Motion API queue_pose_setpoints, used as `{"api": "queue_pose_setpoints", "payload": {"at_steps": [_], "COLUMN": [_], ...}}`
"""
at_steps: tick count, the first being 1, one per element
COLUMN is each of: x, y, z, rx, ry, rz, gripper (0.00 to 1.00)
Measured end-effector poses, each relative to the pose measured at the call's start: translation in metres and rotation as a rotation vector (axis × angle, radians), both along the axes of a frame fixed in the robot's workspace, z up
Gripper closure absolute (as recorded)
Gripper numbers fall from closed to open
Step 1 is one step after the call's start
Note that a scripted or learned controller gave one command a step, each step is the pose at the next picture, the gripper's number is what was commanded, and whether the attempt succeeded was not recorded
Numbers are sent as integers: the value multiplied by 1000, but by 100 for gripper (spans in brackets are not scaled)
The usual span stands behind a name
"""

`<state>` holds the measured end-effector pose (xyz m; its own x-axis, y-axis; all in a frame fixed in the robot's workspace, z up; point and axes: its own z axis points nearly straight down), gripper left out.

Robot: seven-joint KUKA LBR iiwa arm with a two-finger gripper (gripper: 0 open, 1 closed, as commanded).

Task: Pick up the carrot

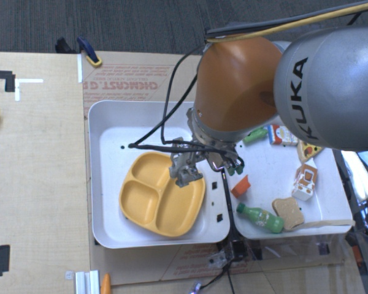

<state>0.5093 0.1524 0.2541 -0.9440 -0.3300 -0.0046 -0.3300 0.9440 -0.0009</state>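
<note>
The carrot [240, 186] is a short orange wedge with a green top. It lies in the right bin [331, 182], close to the wall between the two bins. My gripper [185, 169] hangs over the left bin [104, 164], above the upper right part of a yellow divided plate [152, 196]. It is left of the carrot and apart from it, with nothing visibly in it. The large orange band and the grey arm hide the back of both bins.
The right bin also holds a green bottle [260, 219], a bread slice [288, 211], a small carton [305, 182], a pizza slice [308, 149], a red and white pack [283, 135] and a green vegetable [256, 135]. Black cables [165, 144] trail over the left bin.
</note>
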Motion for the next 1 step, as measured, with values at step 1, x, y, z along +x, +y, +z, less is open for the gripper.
{"api": "queue_pose_setpoints", "payload": {"at_steps": [1], "x": [-12], "y": [28], "z": [-56], "rx": [-1], "ry": [5], "rz": [-308], "gripper": [100]}}
